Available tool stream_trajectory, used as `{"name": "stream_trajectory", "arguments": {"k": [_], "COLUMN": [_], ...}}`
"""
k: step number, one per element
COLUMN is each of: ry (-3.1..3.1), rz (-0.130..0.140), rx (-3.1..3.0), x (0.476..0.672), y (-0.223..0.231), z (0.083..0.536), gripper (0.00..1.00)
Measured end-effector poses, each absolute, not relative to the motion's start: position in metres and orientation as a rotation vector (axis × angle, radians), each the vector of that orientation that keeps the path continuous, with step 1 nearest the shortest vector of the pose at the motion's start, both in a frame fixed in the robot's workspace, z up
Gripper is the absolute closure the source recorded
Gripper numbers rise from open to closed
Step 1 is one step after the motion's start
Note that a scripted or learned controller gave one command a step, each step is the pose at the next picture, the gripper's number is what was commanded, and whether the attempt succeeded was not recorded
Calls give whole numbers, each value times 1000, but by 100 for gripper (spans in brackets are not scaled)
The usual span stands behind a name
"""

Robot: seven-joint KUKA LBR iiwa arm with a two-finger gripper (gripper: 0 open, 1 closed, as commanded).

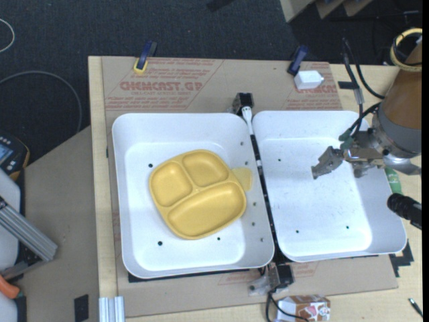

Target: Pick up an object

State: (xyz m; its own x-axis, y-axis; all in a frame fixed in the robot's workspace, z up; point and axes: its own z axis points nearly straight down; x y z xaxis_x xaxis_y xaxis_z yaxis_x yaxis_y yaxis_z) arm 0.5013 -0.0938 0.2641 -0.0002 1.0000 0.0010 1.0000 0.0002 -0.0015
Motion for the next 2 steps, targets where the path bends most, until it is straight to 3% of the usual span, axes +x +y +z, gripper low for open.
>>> {"name": "stream_trajectory", "arguments": {"k": [1,2], "ry": [-2231,-2226], "rz": [-8,-4], "rx": [-2218,-2223], "x": [480,480], "y": [-51,-53], "z": [317,324], "gripper": [0,100]}}
